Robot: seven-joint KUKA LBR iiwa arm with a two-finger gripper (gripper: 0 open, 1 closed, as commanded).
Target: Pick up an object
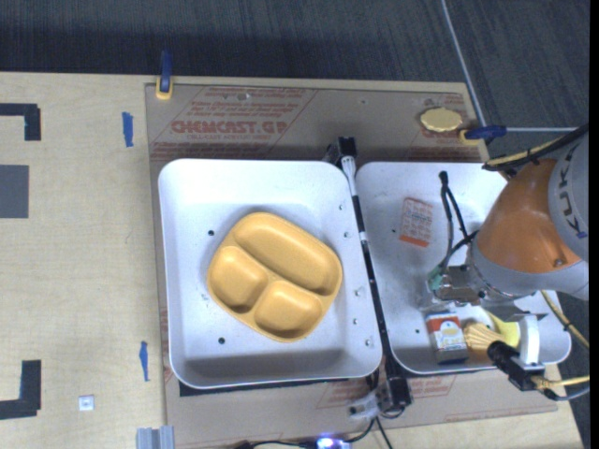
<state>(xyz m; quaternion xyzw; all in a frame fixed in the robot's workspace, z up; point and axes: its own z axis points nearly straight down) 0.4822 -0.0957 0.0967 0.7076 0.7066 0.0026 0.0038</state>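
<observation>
Tool (451,293) low in right bin (398,251) beside small boxed item (447,335), finger state unreadable, should centre squarely over it before clamping.

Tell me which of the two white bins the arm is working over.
The right bin: the arm hangs above it, over a small box and brush. The left bin holds a yellow tray.

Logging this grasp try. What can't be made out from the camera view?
- Gripper: finger state hidden under the arm's wrist.
- Small box: label too small to read; contact with the gripper unclear.
- Yellow brush: partly covered by the arm and cables.
- Right bin: far side hidden by the arm.
- Packet: print too small.
</observation>
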